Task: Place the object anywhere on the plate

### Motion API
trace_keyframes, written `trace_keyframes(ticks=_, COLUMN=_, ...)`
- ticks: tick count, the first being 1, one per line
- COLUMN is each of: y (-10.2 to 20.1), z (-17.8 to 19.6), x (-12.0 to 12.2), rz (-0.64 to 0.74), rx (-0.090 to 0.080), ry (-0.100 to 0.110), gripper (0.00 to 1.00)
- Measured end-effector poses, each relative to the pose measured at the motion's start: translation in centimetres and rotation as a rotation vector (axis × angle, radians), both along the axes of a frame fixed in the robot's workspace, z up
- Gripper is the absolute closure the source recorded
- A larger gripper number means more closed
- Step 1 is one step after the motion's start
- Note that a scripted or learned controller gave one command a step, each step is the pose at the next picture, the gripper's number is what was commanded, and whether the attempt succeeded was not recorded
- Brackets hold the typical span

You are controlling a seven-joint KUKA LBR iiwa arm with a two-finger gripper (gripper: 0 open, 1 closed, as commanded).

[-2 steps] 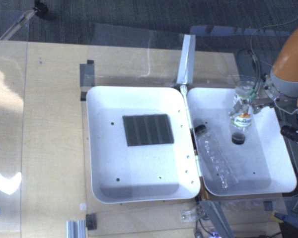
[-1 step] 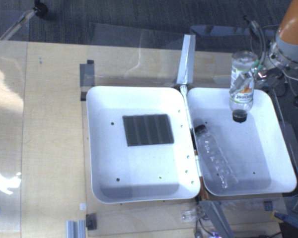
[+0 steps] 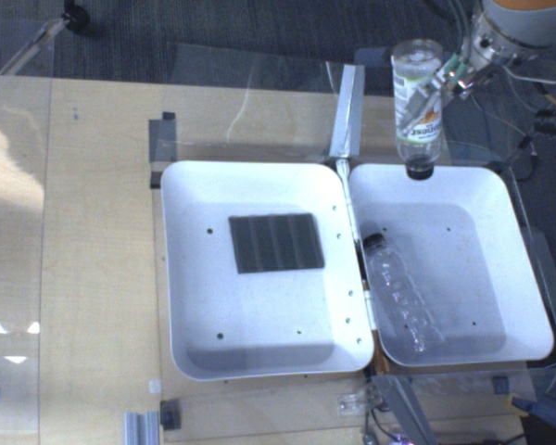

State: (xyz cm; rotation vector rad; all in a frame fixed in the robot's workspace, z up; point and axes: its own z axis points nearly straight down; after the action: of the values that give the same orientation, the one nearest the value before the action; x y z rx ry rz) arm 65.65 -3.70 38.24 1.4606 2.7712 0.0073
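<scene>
Gripper [image 3: 442,80] clamps inverted bottle [image 3: 417,109] above right bin [image 3: 510,202]; second bottle [image 3: 400,297] lies inside. Plate [image 3: 276,243] in left bin [image 3: 181,248].

— Arm: grey, orange band, entering at upper right, raised above right bin's far edge.
— Gripper [image 3: 435,86]: pointing left and down, fingers clamped on inverted clear bottle [image 3: 417,109].

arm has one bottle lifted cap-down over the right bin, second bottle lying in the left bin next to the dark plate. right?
One detail is off. The second bottle lies in the right bin, along its left wall, not in the left bin. The dark plate sits in the left bin. The camera view shows this. The lifted bottle does hang cap-down at the right bin's far edge.
</scene>
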Motion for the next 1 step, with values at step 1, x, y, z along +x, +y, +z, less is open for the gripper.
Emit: trace_keyframes(ticks=1, y=5.76, z=0.45, x=-9.22, rz=0.124, rx=0.0, ry=0.001, gripper=1.0)
